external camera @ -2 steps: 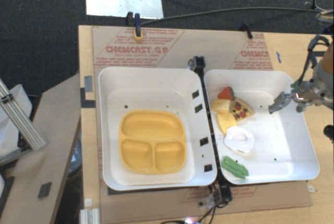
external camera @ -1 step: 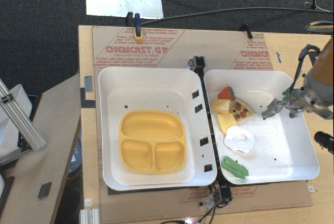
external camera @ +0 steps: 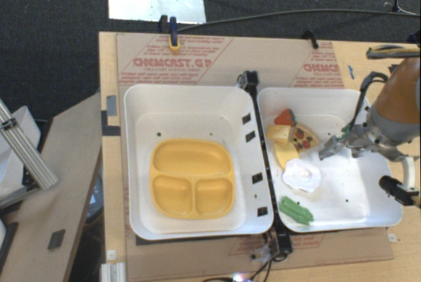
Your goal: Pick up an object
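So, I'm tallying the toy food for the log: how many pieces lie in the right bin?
5, clustered by its left wall: red piece, pizza slice, yellow wedge, white fried egg, green pod. Smaller ones may hide beneath.

In the right bin you had open floor across the middle and the near right part, wide enough to come down on. The clutter sat along its left wall: a red piece, pizza slice and cheese bunched at the top, the egg below them, the green pod near the front corner. The gripper hung low just right of the pizza, so the arm blocked the bin's right side. In the left bin the yellow tray took the centre, leaving you only a rim of floor around it, widest at the far end.
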### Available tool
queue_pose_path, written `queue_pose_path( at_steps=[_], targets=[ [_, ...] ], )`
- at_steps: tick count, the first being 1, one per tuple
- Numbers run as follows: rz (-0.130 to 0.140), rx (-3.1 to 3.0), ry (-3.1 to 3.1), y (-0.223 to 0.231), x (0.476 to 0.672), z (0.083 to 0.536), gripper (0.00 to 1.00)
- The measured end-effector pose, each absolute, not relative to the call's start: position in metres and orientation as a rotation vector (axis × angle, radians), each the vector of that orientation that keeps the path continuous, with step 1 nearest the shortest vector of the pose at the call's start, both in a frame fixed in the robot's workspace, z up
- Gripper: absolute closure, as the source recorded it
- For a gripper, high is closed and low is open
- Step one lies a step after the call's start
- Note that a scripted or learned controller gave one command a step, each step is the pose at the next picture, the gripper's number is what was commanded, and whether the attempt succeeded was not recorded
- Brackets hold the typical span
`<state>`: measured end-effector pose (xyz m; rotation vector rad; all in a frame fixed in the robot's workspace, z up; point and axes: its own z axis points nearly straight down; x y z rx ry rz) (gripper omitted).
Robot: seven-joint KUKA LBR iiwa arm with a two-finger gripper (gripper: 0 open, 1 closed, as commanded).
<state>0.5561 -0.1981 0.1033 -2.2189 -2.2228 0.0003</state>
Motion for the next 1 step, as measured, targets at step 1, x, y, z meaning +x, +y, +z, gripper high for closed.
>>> queue_pose_path(
  at_steps=[1],
  targets=[
    [-0.002,-2.221,-2.224,-0.1985,0.5564,0.1162,1.00]
  ],
)
